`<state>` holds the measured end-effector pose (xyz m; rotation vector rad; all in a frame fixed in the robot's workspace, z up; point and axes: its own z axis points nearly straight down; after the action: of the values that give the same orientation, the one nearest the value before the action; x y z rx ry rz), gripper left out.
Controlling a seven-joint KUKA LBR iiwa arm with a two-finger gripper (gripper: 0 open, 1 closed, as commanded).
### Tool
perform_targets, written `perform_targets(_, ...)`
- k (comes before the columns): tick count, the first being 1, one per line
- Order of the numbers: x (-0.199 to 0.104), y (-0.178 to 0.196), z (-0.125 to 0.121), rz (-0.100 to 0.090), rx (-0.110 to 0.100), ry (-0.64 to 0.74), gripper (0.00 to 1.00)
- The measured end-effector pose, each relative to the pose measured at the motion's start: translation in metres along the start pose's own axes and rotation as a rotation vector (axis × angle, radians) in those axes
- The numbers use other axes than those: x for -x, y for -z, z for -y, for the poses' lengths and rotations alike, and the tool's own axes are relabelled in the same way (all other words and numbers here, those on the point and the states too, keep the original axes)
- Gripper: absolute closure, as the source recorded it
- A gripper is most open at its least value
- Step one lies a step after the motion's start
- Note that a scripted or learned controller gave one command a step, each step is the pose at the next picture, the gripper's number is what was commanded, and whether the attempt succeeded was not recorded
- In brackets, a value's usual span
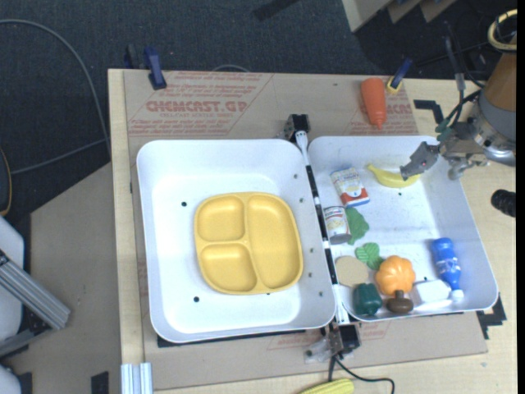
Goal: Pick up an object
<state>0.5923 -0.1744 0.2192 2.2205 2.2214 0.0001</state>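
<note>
Grey arm (492, 130) reaching from right, gripper (418, 161) above banana (390, 176)

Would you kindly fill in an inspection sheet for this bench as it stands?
Surface: wooden board bearing two white bins, left bin, right bin.
Job's things: yellow banana, orange pumpkin, blue bottle, small carton in right bin.
Clutter: yellow divided plate in left bin; orange carrot on board.
Grippers: gripper above the banana.
Cables: grey cable on floor.
Surroundings: dark carpet.
</note>
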Motion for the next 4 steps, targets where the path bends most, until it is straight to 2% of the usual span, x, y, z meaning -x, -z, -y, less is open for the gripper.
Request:
perform_targets(1, -0.047, -0.063, -0.036, -0.002, -0.002, 0.0, 0.0)
perform_targets(2, -0.076, -0.134, -0.012, -0.001, -0.002, 0.0, 0.0)
perform_targets(3, -0.077, -0.124, -0.013, -0.001, 0.0, 0.0, 1.0)
perform_targets(4, -0.123, -0.034, 0.044, -0.002, -0.001, 0.001, 1.0)
